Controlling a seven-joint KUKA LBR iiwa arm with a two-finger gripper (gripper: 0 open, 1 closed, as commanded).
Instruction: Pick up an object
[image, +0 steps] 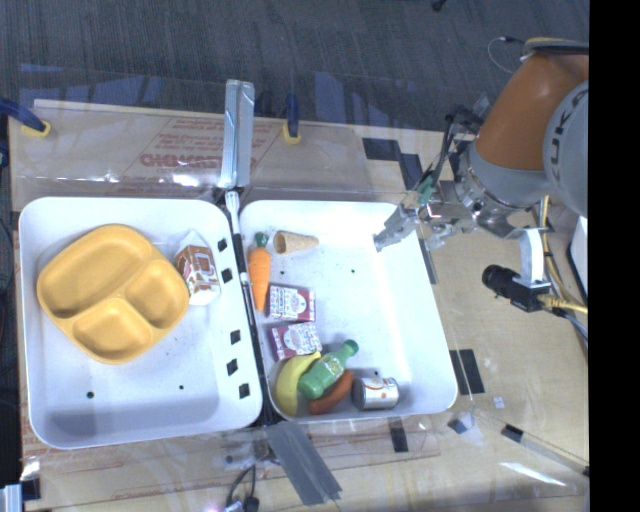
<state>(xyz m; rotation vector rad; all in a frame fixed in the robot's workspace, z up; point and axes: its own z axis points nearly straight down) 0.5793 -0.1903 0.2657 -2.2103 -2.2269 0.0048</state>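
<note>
My gripper (388, 236) hangs over the far right edge of the right bin (420, 330), with nothing seen in it. The right bin holds several objects. An orange carrot (259, 276) and a small cone (295, 241) lie at its far left. Two red-and-white cartons (290, 302) (296, 340) sit below them. At the near edge are a banana (286, 384), a green bottle (328, 369), an orange-red item (333, 392) under the bottle and a silver can (378, 392). All of these lie left of and nearer than the gripper.
The left bin (60, 410) holds a yellow divided plate (110, 290) and a small brown-and-white carton (198, 272). A grey divider bar (237, 130) stands upright behind the bins. The arm's orange band (525, 95) is at the upper right, with cables beside it.
</note>
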